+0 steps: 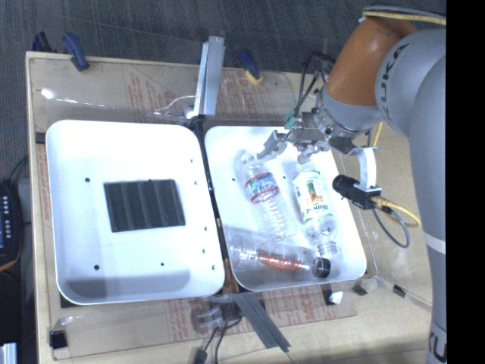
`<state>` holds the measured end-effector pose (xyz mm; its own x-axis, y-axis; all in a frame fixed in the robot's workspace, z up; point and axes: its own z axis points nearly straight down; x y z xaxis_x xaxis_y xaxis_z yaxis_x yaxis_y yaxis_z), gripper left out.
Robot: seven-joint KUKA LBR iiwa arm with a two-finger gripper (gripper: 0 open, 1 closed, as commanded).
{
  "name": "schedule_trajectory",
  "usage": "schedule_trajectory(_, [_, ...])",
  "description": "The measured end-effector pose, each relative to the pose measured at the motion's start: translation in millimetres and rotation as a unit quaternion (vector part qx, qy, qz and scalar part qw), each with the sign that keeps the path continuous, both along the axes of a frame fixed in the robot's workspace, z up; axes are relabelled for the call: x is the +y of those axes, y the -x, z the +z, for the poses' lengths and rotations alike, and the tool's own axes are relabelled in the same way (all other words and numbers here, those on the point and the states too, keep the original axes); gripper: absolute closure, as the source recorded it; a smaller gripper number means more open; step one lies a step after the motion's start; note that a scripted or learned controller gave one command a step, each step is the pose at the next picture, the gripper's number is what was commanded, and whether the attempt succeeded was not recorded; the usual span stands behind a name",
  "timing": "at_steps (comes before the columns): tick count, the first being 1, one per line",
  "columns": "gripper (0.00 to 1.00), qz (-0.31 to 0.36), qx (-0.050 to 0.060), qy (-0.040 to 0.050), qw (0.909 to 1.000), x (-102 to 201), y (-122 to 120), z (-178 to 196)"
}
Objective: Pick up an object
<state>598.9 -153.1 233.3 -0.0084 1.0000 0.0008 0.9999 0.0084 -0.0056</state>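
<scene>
**Mia:** Big and grey, the arm (413, 74) fills the right side, closest to us. See the orange band near its top?

**Ben:** Yes. It comes in from the right and bends down over the right bin (348, 237). Where is its hand?

**Mia:** The hand (292, 149) hangs over the back part of the right bin. It points down and a bit to the left. Its two fingers are spread apart, and nothing sits between them.

**Ben:** So it holds nothing. What is under it?

**Mia:** Three clear bottles. The one with the red and white label (265, 192) lies slanted in the middle of the bin. Its top end is just below the left finger.

**Ben:** And the one with the green and white label (314, 207)?

**Mia:** It lies beside the first one, on the right. Its top end is just under the right finger. I cannot tell if the fingers touch either bottle.

**Ben:** And the third?

**Mia:** The one with the orange label (276, 258) lies sideways along the front wall of the bin. Its dark cap points right.

**Ben:** What about the left bin (76, 165)?

**Mia:** A dark ridged block (144, 205) lies flat in its middle. Both bins sit side by side on the worktop (114, 328).
</scene>
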Motion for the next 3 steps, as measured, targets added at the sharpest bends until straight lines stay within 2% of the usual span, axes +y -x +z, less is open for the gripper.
schedule_trajectory(1, [0.0,0.014,0.0,0.0005,0.9999,-13,-14,-137])
schedule_trajectory(2, [0.0,0.064,0.0,-0.0007,0.9979,8,-2,-142])
schedule_trajectory(3, [0.0,0.163,-0.006,0.0114,0.9866,39,3,-137])
